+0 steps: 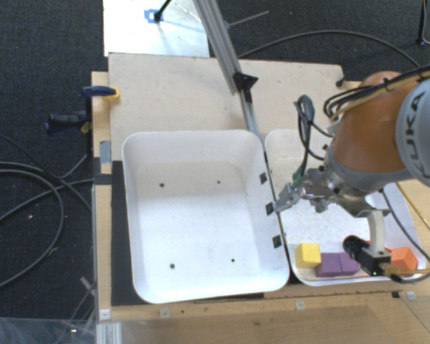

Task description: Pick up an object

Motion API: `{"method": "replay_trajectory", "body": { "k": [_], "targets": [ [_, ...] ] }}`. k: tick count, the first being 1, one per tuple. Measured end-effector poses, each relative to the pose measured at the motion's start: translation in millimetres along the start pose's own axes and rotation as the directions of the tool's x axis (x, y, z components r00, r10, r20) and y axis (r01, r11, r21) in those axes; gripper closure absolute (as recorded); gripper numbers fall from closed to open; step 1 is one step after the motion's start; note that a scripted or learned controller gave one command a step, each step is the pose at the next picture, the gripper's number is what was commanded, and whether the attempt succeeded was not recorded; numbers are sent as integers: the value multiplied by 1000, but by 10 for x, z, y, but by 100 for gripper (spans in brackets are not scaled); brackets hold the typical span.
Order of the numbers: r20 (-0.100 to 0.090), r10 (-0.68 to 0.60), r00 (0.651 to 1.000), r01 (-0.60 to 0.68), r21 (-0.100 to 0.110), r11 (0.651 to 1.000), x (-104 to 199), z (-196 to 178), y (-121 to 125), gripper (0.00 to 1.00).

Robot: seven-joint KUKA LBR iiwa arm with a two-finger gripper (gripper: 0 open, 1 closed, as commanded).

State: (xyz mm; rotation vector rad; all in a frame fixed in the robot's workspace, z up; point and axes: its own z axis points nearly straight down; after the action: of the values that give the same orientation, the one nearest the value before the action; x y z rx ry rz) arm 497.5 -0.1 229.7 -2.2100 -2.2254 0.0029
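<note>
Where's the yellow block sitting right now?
The yellow block lies in the right-hand bin, near its front edge and close to the wall shared with the left bin, with the purple block right beside it.

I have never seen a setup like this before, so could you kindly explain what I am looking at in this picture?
This is one camera, fixed above a bench and looking down at a slant. The big grey and orange shape on the right is a robot arm reaching in. Its job is to pick up an object. Two shallow white bins sit side by side: a left bin and a right bin. The arm hangs over the right bin. Near that bin's front edge lie a yellow block, a purple block beside it, and an orange block further right. The arm's wrist hides its grasping end, so I cannot tell whether anything is held.
</note>
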Motion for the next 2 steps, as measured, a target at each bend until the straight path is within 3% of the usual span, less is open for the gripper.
{"method": "replay_trajectory", "body": {
  "k": [1, 2],
  "targets": [
    [6, 11, 1000, -11, -6, 1000, -563, 413, 548, 0],
    [-1, -2, 1000, 2, -3, 1000, 26, 398, 51, 0]
  ]
}}
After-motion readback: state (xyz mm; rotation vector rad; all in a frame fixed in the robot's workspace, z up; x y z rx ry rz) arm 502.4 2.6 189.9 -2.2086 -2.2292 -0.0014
